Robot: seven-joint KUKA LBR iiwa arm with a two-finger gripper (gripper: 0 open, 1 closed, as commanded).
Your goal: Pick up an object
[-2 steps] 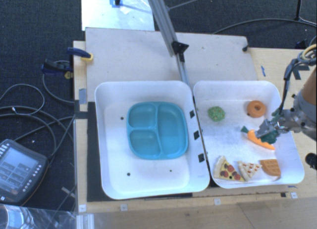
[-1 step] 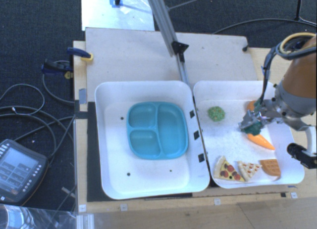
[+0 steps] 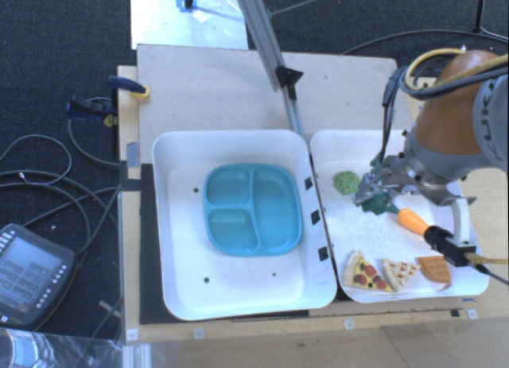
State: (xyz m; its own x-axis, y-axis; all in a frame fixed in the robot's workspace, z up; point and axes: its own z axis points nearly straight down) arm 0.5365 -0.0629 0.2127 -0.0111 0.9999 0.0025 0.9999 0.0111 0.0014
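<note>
My gripper (image 3: 375, 190) hangs low over the middle of the right bin (image 3: 334, 145). Right under it lies a toy carrot (image 3: 413, 221); its green leafy top touches the gripper tip and its orange body points to the lower right. Just left of the gripper sits a green broccoli piece (image 3: 346, 181). Along the bin's front edge lie a pizza slice (image 3: 363, 271), a second smaller slice (image 3: 400, 271) and a brown toast-like piece (image 3: 434, 269). The arm's wrist hides part of the bin's right side.
The left bin (image 3: 171, 279) holds a blue divided plate (image 3: 253, 207). A metal pole (image 3: 262, 29) slants down to the ridge between the bins. Cables and a handheld pendant (image 3: 32, 271) lie on the floor to the left.
</note>
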